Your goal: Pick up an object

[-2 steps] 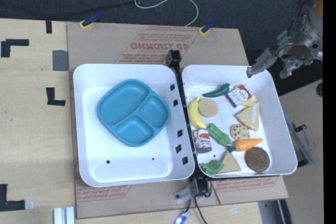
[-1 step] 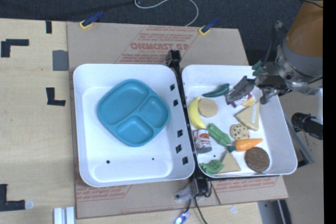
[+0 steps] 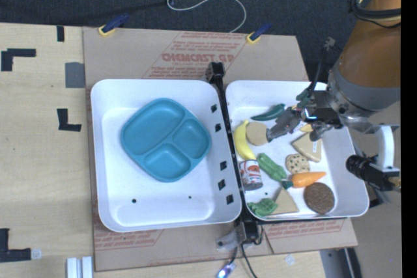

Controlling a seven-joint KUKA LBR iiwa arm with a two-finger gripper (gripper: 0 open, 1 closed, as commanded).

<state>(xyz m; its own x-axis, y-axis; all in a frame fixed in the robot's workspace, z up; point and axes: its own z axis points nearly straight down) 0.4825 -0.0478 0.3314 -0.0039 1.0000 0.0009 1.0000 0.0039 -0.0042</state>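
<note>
A neighbour could be nudged: pincer (image 3: 294, 124), closure state indeterminable, is poised among crowded items beside the banana (image 3: 242, 140).

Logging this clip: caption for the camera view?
Grey arm's hand above toy food in right white bin; blue divided plate in left.

Showing red letters upside down on the brown cardboard sheet (image 3: 195, 56) under the bins, too blurry to read. Small can (image 3: 251, 174) label also too tiny to read.
</note>
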